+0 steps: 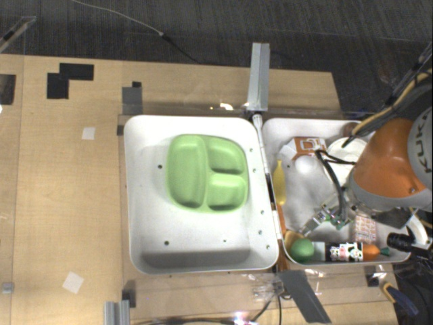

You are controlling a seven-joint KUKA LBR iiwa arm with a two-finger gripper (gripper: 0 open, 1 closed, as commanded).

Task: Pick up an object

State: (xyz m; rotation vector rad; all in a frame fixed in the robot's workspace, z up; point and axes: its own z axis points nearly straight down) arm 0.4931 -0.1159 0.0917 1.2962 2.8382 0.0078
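Right bin (295,128) | arm (392,158) overhead — hides contents | gripper (323,220) indistinct

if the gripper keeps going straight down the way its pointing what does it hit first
Probably the green ball in the right bin's near corner, just beyond the gripper; depth is unclear, so it may meet the bin floor first.
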